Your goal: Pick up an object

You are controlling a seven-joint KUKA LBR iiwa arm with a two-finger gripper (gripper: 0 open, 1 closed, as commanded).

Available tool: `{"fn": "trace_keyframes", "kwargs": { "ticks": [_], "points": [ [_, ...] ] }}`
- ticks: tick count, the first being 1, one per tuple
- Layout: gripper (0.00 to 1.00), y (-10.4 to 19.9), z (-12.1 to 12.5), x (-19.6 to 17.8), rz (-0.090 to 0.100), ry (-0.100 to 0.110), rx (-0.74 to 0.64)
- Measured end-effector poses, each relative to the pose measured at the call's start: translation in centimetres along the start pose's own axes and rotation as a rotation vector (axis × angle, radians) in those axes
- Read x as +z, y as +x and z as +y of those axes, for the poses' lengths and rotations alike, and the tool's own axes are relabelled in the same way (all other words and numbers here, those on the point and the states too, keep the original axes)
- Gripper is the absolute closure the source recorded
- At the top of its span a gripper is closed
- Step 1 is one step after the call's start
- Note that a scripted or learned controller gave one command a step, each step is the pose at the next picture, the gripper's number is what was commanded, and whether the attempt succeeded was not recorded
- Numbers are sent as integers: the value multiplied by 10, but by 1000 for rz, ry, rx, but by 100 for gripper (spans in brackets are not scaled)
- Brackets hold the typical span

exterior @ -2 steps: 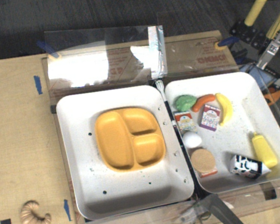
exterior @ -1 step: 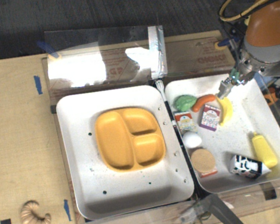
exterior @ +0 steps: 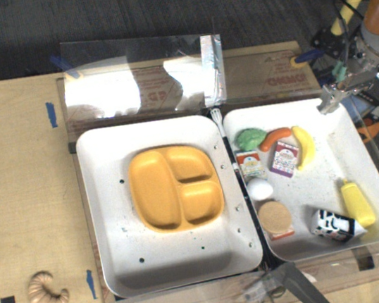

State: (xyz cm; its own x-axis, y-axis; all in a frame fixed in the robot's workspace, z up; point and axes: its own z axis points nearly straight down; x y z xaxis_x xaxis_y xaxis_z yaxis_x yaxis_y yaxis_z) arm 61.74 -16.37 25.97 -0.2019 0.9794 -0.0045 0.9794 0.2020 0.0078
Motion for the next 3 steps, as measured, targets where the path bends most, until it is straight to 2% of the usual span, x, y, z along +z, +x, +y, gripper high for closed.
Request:
{"fn": "trace_keyframes", "kwargs": {
  "ticks": [1, 2, 3],
  "points": [
    [100, 39, 56, 111, 6, 16, 164],
    [100, -50, -17, 140, 1, 13, 222],
    [100, -16, 1, 161, 0, 2, 251]
  ]
}}
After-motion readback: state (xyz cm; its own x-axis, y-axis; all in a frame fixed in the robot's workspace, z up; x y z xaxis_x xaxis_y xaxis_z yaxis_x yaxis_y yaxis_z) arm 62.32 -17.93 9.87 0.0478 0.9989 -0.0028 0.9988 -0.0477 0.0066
